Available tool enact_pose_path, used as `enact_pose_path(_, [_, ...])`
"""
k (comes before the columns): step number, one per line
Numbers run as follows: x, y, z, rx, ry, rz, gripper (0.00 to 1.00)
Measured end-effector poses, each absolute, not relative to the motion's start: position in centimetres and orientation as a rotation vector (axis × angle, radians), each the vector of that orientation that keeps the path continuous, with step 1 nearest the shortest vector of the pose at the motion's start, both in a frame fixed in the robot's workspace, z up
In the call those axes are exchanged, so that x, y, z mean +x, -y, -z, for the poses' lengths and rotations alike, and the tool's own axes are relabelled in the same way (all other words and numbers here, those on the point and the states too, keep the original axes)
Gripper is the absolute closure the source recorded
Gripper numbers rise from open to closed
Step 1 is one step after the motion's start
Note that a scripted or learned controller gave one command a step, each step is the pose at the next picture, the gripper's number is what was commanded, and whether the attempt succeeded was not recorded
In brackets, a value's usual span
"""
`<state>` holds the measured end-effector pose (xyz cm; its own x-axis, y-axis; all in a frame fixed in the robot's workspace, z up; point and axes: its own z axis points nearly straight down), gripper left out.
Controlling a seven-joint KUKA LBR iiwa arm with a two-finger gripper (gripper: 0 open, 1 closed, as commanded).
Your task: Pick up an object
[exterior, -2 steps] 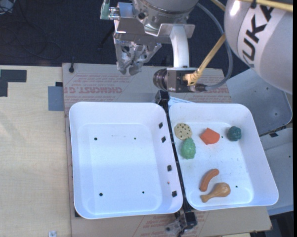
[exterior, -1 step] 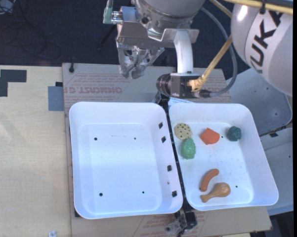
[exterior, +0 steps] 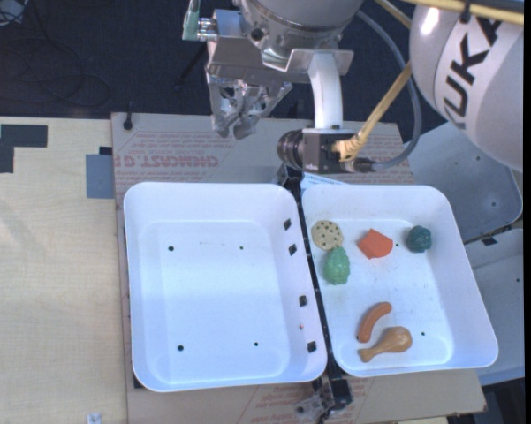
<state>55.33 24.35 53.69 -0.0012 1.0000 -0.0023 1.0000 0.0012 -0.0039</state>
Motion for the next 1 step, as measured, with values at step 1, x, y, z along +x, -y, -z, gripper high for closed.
enact_pose_path(1, [54.85,-24.2,-53.7,-2.218,2.221,-0.009,1.0])
